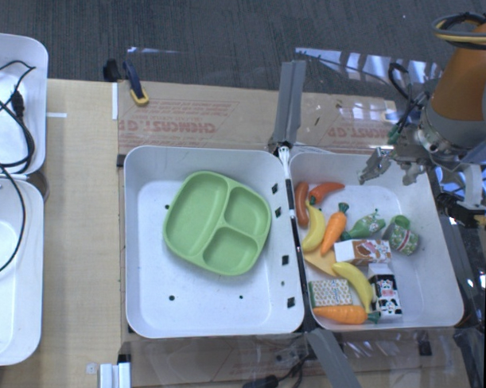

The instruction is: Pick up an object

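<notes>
Dark carpet lies behind the desk point(75, 223); the tool point(394, 163) hangs spread and empty, toys point(348, 256) crowded just below it; tight packing could spoil a grab.

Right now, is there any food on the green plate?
No. The green plate lies in the left bin with all three sections bare.

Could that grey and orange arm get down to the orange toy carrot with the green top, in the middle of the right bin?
Probably yes. The carrot lies uncovered on top of the pile, and the gripper hangs above the same white bin, with open space between them. A yellow banana presses against one side.
</notes>
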Controlling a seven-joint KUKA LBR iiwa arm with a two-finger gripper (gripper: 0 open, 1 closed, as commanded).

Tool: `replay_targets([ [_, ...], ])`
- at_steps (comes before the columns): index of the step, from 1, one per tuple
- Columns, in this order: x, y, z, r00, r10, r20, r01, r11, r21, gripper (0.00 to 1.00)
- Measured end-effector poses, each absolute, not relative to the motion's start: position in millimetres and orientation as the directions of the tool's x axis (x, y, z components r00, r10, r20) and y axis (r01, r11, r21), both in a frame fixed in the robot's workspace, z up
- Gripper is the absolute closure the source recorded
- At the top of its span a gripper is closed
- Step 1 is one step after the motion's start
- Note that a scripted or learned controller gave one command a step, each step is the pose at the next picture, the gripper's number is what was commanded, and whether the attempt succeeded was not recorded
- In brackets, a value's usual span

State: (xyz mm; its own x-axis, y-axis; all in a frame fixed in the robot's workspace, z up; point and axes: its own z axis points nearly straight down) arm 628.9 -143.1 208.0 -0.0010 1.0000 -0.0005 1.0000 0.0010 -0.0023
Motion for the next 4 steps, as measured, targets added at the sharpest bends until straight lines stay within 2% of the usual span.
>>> replay_targets([
  [1, 587.6, -155.0, 143.3, -0.066, 0.998, 0.000, 0.998, 0.066, -0.003, 0.00],
  [2, 566.7, -121.8, 112.3, -0.179, 0.984, 0.000, 0.984, 0.179, -0.002, 0.00],
  [3, 550.0, -161.6, 169.8, 0.003, 1.000, -0.002, 1.000, -0.003, 0.000, 0.00],
  [4, 515.0, -135.0, 105.5, 0.300, 0.954, 0.005, 0.953, -0.300, 0.029, 0.00],
])
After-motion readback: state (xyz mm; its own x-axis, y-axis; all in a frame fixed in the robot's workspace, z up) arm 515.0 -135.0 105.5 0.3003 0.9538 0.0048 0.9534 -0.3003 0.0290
